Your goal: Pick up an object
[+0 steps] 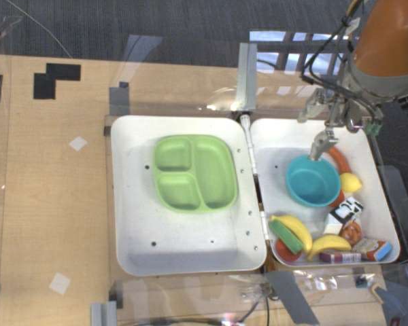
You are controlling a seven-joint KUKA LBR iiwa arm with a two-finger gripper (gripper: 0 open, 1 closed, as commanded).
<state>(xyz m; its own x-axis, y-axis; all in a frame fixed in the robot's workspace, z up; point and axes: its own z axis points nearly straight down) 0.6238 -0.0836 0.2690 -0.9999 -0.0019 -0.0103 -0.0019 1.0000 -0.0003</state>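
Progress so far: basically zero. Gripper [321, 148] hanging over the right bin [275, 148], just above the teal bowl's [313, 182] back rim, nothing grabbed. Can't tell finger state. Bananas [294, 228], lemon [350, 183] untouched. Whole pick left.

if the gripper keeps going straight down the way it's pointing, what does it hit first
Most likely the far rim of the teal bowl: the gripper hangs just above it. Depth is unclear from this slanted view, so it could instead land on the right bin floor behind the bowl.
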